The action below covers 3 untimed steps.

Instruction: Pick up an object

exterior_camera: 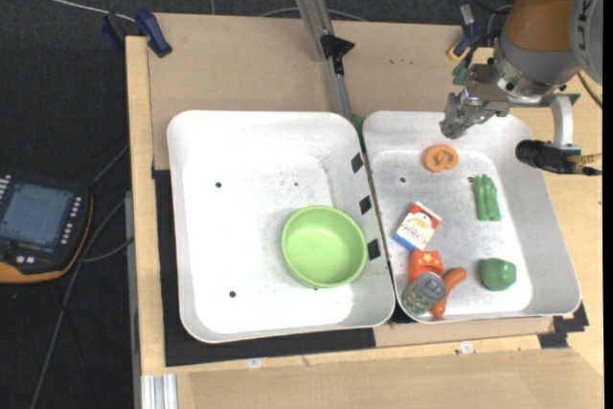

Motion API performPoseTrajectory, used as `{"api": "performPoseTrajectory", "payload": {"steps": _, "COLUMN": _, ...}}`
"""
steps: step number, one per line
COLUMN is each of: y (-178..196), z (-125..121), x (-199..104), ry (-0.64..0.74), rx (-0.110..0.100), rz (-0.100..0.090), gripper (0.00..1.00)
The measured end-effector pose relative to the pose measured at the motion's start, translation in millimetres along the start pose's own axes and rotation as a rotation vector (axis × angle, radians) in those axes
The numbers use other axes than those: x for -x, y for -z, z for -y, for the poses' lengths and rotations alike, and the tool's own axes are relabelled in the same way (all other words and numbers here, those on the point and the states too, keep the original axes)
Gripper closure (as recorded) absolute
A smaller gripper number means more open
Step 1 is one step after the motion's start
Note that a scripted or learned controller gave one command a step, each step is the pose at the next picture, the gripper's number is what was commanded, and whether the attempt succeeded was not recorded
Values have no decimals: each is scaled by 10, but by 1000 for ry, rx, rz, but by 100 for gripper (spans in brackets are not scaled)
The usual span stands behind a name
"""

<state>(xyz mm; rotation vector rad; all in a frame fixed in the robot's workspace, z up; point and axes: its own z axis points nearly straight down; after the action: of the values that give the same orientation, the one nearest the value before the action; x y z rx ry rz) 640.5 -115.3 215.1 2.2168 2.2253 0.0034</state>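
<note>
Objects for your pick run left to right: a green bowl (325, 246) in the left bin (220, 158), then a small carton (418, 227), orange disc (441, 158) and green pepper (497, 274) in the right bin (546, 206), your gripper (462, 124) hovering above the disc.

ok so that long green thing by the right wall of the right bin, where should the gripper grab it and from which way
Probably at the middle of the long green piece, coming straight down from above. It lies flat on the right bin floor, its length running toward and away from the camera, so closing across its narrow width looks easiest. It sits apart from the orange disc. The gripper hangs above the bin's far end.
</note>
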Motion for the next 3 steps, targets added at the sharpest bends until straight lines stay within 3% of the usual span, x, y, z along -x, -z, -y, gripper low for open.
{"api": "performPoseTrajectory", "payload": {"steps": 3, "y": -33, "z": -52, "x": -1520, "ry": 0, "rx": -1, "rz": 0, "gripper": 100}}
